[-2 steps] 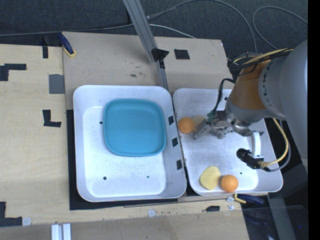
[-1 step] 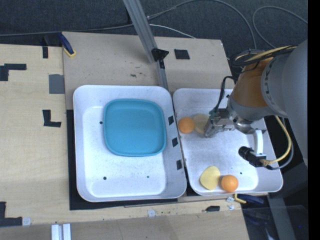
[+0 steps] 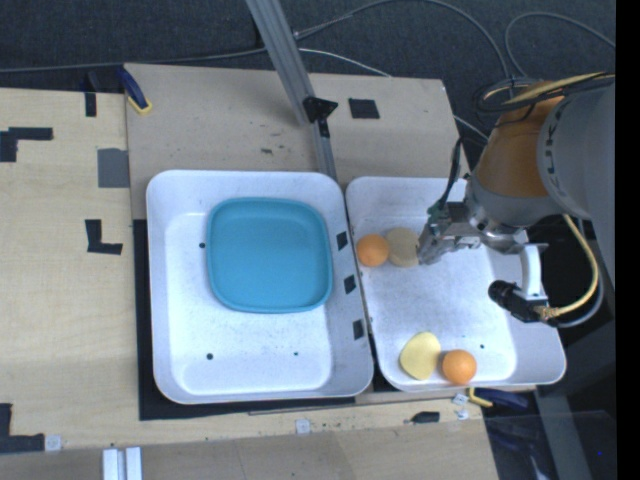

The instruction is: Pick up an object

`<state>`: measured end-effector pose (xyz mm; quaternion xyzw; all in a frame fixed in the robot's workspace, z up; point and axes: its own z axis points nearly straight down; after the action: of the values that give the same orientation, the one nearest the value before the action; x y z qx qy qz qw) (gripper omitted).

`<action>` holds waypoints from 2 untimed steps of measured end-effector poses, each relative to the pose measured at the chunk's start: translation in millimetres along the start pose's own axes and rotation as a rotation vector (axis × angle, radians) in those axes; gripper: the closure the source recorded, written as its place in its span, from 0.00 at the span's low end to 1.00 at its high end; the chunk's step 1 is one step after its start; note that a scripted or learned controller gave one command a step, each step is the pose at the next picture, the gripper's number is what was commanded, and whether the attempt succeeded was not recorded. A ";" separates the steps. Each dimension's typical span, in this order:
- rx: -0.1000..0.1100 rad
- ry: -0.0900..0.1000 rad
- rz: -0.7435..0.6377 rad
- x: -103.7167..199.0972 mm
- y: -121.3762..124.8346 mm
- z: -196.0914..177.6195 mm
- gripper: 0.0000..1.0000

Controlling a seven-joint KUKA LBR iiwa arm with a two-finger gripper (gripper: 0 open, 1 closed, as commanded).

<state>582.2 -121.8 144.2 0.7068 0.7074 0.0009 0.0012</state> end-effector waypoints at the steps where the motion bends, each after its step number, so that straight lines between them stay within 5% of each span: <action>1: 0.000 0.000 0.000 0.1 1.0 -51.9 1.00; 2: 0.003 0.001 -0.003 43.5 10.0 -61.9 1.00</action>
<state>591.9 -78.3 206.2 0.7057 0.7085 0.0005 -0.0001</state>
